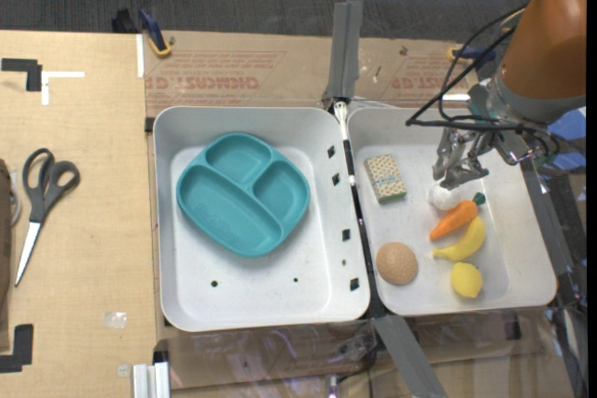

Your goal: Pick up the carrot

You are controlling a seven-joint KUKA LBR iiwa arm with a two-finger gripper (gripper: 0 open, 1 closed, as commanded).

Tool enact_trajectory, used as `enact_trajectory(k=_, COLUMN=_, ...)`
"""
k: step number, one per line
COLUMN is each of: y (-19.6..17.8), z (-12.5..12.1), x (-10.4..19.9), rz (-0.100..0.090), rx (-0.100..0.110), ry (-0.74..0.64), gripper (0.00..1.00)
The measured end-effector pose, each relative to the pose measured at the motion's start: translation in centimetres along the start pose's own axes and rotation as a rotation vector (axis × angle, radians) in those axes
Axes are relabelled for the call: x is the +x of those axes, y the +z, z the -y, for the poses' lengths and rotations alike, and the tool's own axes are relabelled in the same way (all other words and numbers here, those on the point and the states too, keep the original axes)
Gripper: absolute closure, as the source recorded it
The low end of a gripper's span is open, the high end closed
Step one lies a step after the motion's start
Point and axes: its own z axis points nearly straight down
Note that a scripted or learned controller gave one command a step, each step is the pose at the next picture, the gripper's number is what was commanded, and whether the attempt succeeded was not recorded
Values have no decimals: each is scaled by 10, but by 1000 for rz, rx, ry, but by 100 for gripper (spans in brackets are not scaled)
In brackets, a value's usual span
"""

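Far left on your bench: scissors (pixel 39 191), lying on the bare board, well apart from both bins.

Left bin (pixel 187 294): 1 teal plate (pixel 242 193) with 3 compartments, sitting flat, a bit left of centre. Nothing on it.

Between the 2 bins you've got the grey divider bar (pixel 346 47) running up toward the back edge.

Right bin (pixel 532 289), going left to right:
- sponge (pixel 385 178), patterned block, upper left area, lying apart from the rest
- brown ball (pixel 397 263), lower left, round, on its own
- white item (pixel 444 197), small, directly under the gripper tips and just above the carrot's fat end
- carrot (pixel 455 218), orange, lying tilted with green top pointing up-right, mid bin. It's on the bin floor, touching or nearly touching the banana below it
- banana (pixel 465 241), just beneath the carrot, roughly parallel to it
- lemon (pixel 465 280), below the banana, near the front wall

Gripper (pixel 454 169) hangs over the right bin, just above the white item and up-left of the carrot's top. The carrot is not between the fingers. Jaws: can't tell whether they're open or closed from this angle; cables and linkage clutter the tips.
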Motion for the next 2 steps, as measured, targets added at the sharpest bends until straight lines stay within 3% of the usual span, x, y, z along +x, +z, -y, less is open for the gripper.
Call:
enact_trajectory(k=1, y=-64, z=44, x=43, rz=0, rx=0, ry=-295, gripper=100)
enact_trajectory(k=2, y=-37, z=-6, x=106, rz=-3, rx=-3, ry=-420, gripper=100)
